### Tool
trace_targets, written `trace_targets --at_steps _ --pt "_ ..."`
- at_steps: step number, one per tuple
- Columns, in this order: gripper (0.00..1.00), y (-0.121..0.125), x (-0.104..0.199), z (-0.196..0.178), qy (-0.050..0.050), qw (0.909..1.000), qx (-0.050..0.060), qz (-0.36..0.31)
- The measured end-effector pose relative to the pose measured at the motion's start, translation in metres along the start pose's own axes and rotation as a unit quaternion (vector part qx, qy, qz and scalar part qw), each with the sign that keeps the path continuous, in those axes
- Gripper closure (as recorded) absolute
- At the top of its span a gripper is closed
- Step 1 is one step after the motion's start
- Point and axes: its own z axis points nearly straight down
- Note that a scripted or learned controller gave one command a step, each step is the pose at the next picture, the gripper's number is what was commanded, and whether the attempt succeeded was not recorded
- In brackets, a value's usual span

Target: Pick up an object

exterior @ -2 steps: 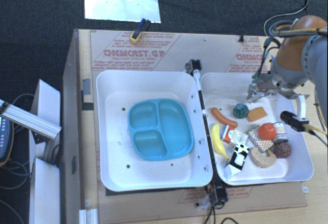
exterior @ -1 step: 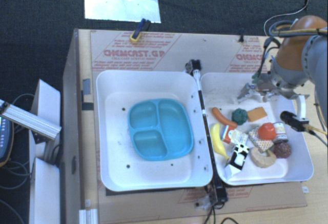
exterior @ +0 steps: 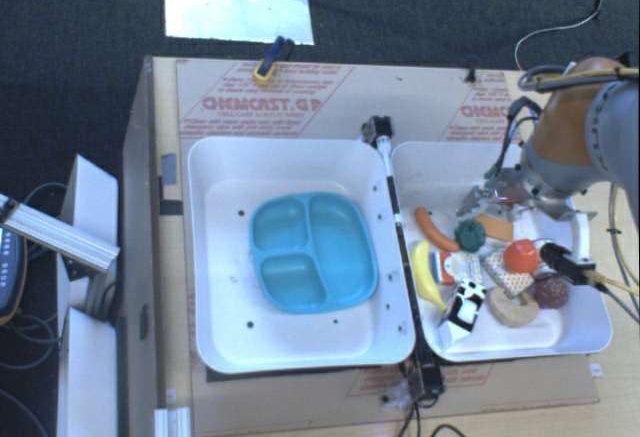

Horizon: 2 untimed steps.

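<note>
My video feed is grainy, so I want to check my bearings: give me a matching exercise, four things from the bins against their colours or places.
Things:
1. tray
2. sausage
3. banana
4. tomato

Matches:
A. yellow, by the right bin's left wall
B. blue, in the left bin
C. red, round, among the pile
D. orange, long, above the banana

Pairs: 1-B, 2-D, 3-A, 4-C

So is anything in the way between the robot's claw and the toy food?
Nothing visible blocks it. The gripper hangs over the right bin, at the back edge of the toy food pile. The green toy and the orange sausage lie just in front of it, uncovered.
</note>
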Motion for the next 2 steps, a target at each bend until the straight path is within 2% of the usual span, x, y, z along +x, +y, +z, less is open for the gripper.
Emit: trace_targets --at_steps 1,2 --pt "0.00 -0.029 -0.003 0.000 0.000 1.0000 0.000 0.000" --pt "1.00 -0.028 -0.003 -0.011 0.000 1.0000 -0.002 -0.001"
